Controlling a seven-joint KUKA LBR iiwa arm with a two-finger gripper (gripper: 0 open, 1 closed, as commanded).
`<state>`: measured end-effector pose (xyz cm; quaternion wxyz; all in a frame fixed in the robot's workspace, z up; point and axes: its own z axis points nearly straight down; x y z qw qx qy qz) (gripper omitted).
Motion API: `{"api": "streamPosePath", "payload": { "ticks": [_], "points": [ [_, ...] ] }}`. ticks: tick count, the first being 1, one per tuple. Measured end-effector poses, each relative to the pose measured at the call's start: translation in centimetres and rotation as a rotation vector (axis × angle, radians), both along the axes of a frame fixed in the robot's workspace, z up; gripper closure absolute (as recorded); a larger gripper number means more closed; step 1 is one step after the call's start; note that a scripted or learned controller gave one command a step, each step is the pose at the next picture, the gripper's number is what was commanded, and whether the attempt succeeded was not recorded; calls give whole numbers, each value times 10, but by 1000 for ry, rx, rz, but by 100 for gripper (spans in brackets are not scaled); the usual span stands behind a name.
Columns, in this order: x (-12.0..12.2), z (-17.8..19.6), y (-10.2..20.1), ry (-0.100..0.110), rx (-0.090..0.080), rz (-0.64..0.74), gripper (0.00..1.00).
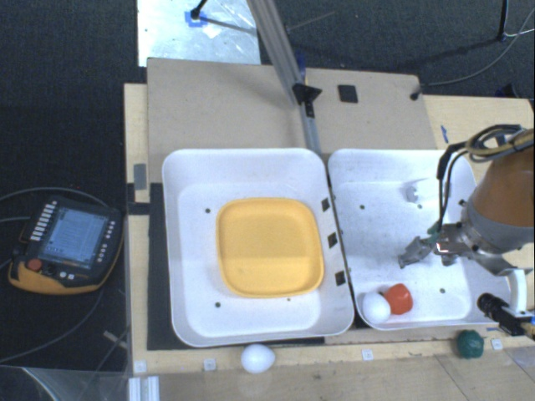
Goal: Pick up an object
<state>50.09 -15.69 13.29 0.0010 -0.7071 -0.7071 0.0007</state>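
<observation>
This is a robotics lab or test cell, not a home or a shop. A pale wooden desk (384,366) stands on dark carpet and carries two shallow white plastic bins (251,170) set side by side, like a fixed trial station. On the floor at the left lies a grey and yellow handheld teach pendant with a lit screen (65,249), its cable trailing off across the carpet. A grey industrial robot arm with an orange band (501,203) reaches in from the right, with loose black cables looped above it. A slanted metal pole (280,44) rises from the far side of the desk, clamped at its base.
</observation>
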Motion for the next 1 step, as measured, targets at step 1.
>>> {"api": "streamPosePath", "payload": {
  "ticks": [1],
  "points": [
    [-1, -44, 0, 0, 0, 0, 0]
  ]
}}
